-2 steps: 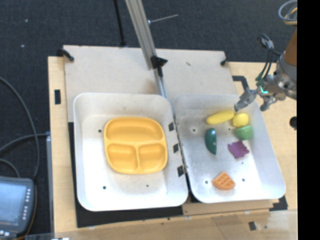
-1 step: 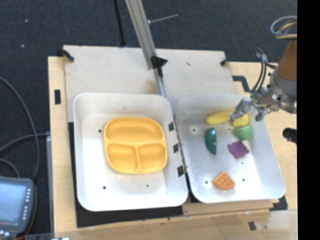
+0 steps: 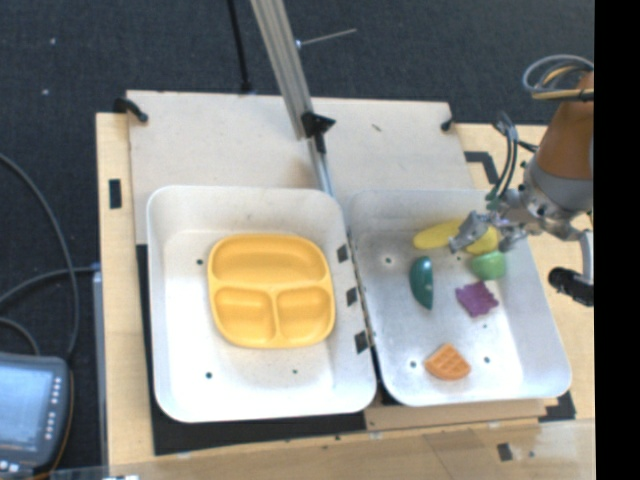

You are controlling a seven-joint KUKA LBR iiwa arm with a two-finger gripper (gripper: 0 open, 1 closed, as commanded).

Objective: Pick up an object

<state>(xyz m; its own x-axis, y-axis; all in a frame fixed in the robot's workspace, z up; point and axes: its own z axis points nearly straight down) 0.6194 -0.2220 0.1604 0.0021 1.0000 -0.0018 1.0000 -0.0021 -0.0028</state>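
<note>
The right bin [image 3: 520,368] holds several small objects. A yellow banana-shaped piece [image 3: 440,235] lies near its back. Beside it are a light green piece [image 3: 489,264], a dark green oval [image 3: 423,281], a purple piece [image 3: 477,298] and an orange wedge [image 3: 447,362]. My gripper [image 3: 487,230] hangs low over the right end of the yellow piece, just above the light green one. The wrist hides the contact point, and nothing is seen lifted.
In the left bin [image 3: 170,368] lies a yellow divided plate [image 3: 270,289]. A slanted aluminium post [image 3: 285,58] rises from behind the bins' seam. The arm's orange band [image 3: 567,138] sits at the right edge. A screen [image 3: 30,408] stands at lower left.
</note>
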